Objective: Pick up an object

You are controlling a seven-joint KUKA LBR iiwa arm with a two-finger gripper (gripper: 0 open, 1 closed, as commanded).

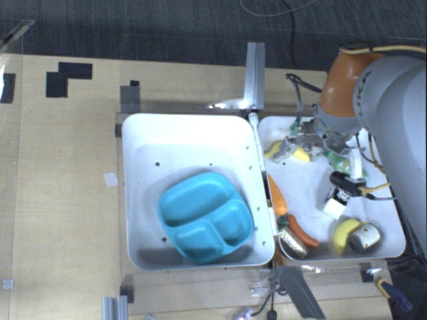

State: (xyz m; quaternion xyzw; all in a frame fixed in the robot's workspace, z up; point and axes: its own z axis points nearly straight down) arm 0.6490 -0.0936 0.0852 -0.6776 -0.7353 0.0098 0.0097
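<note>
My gripper (301, 139) hangs low over the far part of the right bin (393, 245), below the orange band of the arm (343, 79). Just under and beside it lie a yellow toy (274, 151) and a second yellow piece (302, 156), with a green item (337, 159) to its right. Whether it touches any of them is hidden by the wrist. Farther toward the front lie a black and white bottle (339, 196), an orange carrot (277, 195), a reddish sausage (301, 232), a dark can (292, 246), a yellow banana (343, 233) and a grey metal can (366, 237).
The left bin (140, 145) holds a blue divided plate (205, 216) toward its front. A metal post (255, 72) stands behind the wall between the bins. Cables (363, 179) trail from the wrist over the right bin's right side.
</note>
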